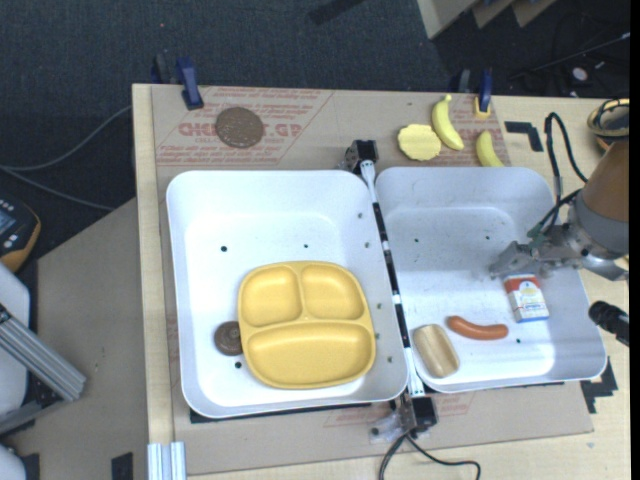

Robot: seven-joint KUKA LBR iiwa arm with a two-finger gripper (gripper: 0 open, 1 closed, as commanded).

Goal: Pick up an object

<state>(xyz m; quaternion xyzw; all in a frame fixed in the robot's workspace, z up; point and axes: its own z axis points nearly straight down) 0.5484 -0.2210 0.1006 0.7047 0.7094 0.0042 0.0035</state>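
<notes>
Grey gripper [512,259] hovers right of frame, just above the carton [527,299] in right bin [450,193]; grip state unclear to me. Risk: I clip carton's edge, knocking it into sausage [477,328].

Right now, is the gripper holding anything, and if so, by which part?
Nothing is held. The gripper hovers over bare floor of the right bin, above the small carton, with nothing between its fingers.

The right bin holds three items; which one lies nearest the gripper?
The small carton, just below the gripper; the sausage and bread roll lie farther.
</notes>
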